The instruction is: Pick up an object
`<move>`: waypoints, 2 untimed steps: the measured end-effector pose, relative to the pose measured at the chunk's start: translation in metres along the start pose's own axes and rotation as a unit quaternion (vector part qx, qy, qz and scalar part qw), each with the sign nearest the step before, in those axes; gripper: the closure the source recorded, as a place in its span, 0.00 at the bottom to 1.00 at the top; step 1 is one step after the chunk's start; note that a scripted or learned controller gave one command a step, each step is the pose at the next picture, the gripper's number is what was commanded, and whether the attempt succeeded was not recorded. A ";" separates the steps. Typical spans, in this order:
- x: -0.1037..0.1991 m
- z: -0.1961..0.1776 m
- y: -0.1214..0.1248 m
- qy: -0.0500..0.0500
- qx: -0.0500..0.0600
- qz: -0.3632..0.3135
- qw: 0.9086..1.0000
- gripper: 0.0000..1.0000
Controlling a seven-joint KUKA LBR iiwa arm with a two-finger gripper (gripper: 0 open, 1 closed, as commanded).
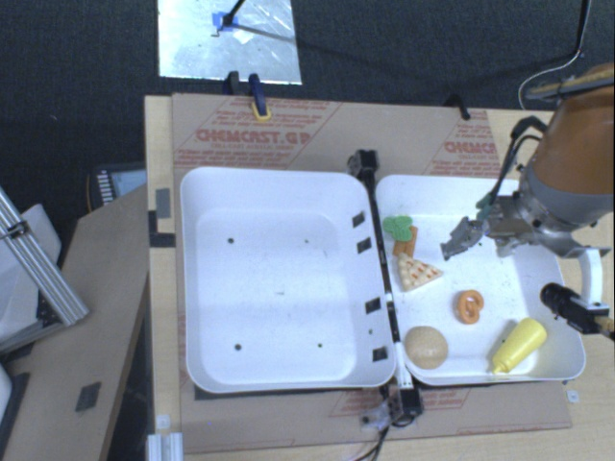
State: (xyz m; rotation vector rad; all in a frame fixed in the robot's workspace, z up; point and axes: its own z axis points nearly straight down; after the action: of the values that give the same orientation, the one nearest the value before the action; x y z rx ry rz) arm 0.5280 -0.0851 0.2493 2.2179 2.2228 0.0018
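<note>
The right bin (500, 188) holds several toy foods: a carrot with a green top (401, 232), a waffle-like wedge (417, 274), an orange pretzel (469, 306), a tan round bun (427, 346) and a yellow bottle (518, 345). My gripper (459, 241) hangs over the bin's middle, right of the carrot and above the wedge and pretzel. Nothing shows between its fingers. Whether they are open or shut is not clear from this angle.
The left bin (279, 185) lies beside the right one, with a black clip strip (378, 277) along the shared edge. Both rest on a cardboard sheet (288, 133). A black fitting (567, 305) sits at the right bin's right rim. A metal rail (38, 267) stands at far left.
</note>
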 end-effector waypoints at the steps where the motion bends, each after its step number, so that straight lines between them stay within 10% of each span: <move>1: 0.077 -0.030 -0.042 0.002 0.000 -0.005 1.000 0.00; 2: 0.072 -0.039 -0.040 0.001 -0.001 -0.002 1.000 1.00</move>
State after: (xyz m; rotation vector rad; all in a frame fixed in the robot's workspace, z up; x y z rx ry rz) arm 0.4879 -0.0128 0.2883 2.2139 2.2259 0.0055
